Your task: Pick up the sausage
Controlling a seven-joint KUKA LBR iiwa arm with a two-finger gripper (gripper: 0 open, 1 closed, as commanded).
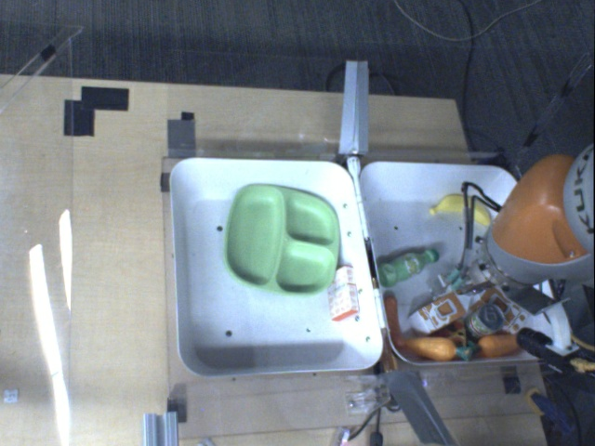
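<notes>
The sausage (391,314) is seen lying at the lower left of the right bin (409,193), not yet lifted. The gripper (483,316) is lowered over the clutter nearby; its opening cannot be told.

1. Two white bins sit side by side on the wooden bench: left bin (186,277), right bin (409,189).
2. The left bin holds a green divided plate (282,237), upside unclear, and a small red-and-white carton (344,297) just beside the plate's lower right edge.
3. The right bin holds a yellow banana (453,206) near its far side and a green bottle (406,265) lying flat at centre.
4. The sausage (390,312), reddish-brown, lies along the right bin's left wall.
5. The arm's orange band (537,216) hangs over the right bin's right side; the gripper (483,316) is low among clutter near an orange item (429,347).
</notes>
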